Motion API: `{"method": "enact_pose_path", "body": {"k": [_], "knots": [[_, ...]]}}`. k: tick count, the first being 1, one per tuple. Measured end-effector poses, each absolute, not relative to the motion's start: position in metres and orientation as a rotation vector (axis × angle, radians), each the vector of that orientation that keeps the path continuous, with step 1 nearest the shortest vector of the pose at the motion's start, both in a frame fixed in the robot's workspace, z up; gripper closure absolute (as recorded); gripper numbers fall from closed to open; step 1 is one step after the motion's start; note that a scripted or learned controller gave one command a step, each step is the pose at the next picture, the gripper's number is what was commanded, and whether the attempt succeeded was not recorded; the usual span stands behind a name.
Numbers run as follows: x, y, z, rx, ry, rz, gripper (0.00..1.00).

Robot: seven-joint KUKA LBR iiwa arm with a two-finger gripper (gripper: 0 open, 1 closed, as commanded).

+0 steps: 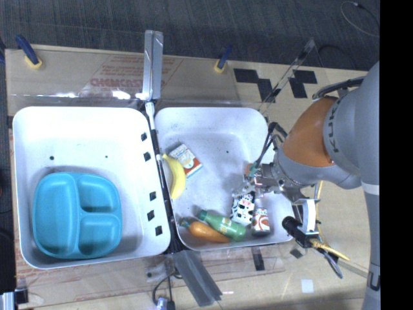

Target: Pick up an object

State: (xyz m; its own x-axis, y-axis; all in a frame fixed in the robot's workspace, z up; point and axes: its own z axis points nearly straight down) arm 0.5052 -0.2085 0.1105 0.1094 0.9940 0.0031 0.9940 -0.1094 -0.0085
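Gripper (253, 185) sits low in the right bin (213, 118), just above the cow-patterned object (242, 208); its grasp cannot be determined. Banana (175, 176) and green bottle (222, 224) lie nearby. Recommend a centred, vertical descent, avoiding neighbours.

Dark grey carpet floor (193, 8) spans the top of the frame; below it, the tan wooden counter (193, 70) carries blue clamps (29, 51) along its upper edge.
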Motion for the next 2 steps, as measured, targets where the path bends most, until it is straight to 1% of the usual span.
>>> {"method": "enact_pose_path", "body": {"k": [1, 2], "knots": [[0.526, -0.153, 0.205, -2.316, -2.119, 0.001, 1.0], [0.552, -0.068, 0.248, -2.362, -2.066, 0.003, 1.0]]}}
